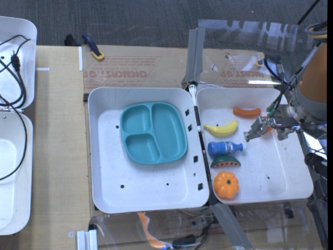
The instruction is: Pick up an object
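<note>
Two shallow white bins side by side. Left bin (104, 191): a teal three-compartment plastic plate (154, 133) near its centre. Right bin (291, 181) — along its left wall, far to near: an orange sausage-shaped toy (246, 111), yellow toy banana (221, 128), blue bottle (225, 148), watermelon-slice toy (223, 161), orange toy pumpkin (226, 185). The two-finger gripper (256, 130) hovers right of the banana — fingers spread, pinching nothing.

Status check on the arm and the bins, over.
End effector over right bin, holding nothing. Banana, sausage, bottle untouched. Nothing blocking.
</note>
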